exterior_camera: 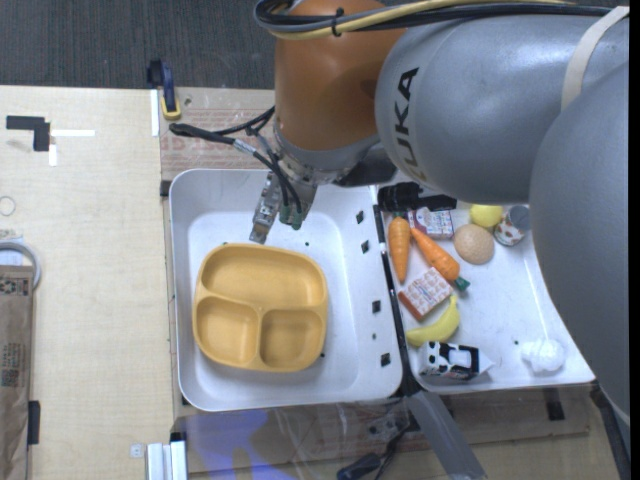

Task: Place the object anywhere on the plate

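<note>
Plate (262, 306) sits bare in the left bin (185, 268), its three yellow compartments holding nothing, so by my reading the placing is not done. The likely objects lie in the right bin (520, 298): two carrots (420, 248), a banana (437, 324), a small printed box (426, 290), an egg-like ball (475, 244), a lemon (487, 215) and a black-and-white cow toy (447, 360). Which one the task means I cannot tell. The pincer (272, 213) hangs over the left bin just beyond the plate's far edge, tips pointing down. Nothing shows between its tips, and it appears to touch nothing. How far apart they stand is too small and cluttered to tell. A pick and a carry across appear to remain.
</note>
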{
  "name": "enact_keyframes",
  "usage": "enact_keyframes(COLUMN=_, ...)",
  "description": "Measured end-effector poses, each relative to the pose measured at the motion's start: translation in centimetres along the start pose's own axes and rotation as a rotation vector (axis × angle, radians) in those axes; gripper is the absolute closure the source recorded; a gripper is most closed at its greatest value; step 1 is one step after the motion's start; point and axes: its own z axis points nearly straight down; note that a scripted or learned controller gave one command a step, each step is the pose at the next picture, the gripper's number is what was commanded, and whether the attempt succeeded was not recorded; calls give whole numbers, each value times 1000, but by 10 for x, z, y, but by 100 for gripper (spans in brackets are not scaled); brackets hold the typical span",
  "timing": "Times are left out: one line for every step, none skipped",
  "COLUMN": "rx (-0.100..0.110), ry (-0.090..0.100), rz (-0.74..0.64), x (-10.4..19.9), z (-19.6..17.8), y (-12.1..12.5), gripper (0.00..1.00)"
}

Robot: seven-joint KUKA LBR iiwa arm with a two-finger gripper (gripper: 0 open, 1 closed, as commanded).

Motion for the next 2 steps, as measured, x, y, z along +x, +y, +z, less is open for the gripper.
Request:
enact_keyframes(rx=4, ry=3, rz=280, x=27, z=87, y=8, gripper=100)
enact_keyframes(rx=2, ry=1, rz=346, x=19, z=14, y=-29, gripper=100)
